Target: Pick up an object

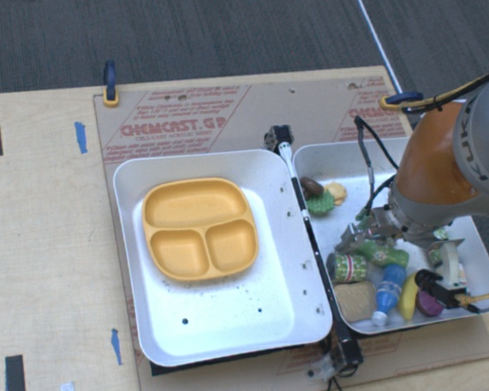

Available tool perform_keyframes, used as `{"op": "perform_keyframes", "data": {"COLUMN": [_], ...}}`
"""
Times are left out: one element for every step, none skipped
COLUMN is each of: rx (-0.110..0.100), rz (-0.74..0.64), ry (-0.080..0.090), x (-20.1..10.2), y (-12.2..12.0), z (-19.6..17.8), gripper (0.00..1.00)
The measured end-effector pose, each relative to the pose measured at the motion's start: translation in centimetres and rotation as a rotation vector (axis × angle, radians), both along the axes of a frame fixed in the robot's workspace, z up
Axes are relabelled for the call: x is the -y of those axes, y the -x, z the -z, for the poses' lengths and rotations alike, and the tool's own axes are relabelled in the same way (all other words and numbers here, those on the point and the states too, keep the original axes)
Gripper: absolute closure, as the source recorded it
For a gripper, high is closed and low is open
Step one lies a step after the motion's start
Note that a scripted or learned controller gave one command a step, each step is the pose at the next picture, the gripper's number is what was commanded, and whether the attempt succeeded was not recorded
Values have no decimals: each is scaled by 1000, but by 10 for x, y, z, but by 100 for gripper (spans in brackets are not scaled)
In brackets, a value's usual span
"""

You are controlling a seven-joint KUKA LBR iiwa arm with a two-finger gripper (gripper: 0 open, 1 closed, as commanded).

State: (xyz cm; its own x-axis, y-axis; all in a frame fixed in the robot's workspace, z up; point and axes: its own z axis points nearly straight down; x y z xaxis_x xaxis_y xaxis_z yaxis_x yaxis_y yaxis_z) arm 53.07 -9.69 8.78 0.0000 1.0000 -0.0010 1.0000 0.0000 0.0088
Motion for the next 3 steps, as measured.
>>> {"op": "perform_keyframes", "data": {"rx": [6,5,9], "rz": [0,0,0], "ry": [1,1,1], "x": [0,0,0], "y": [-2,-2,-4], "z": [-11,-11,-21], "gripper": [100,0,100]}}
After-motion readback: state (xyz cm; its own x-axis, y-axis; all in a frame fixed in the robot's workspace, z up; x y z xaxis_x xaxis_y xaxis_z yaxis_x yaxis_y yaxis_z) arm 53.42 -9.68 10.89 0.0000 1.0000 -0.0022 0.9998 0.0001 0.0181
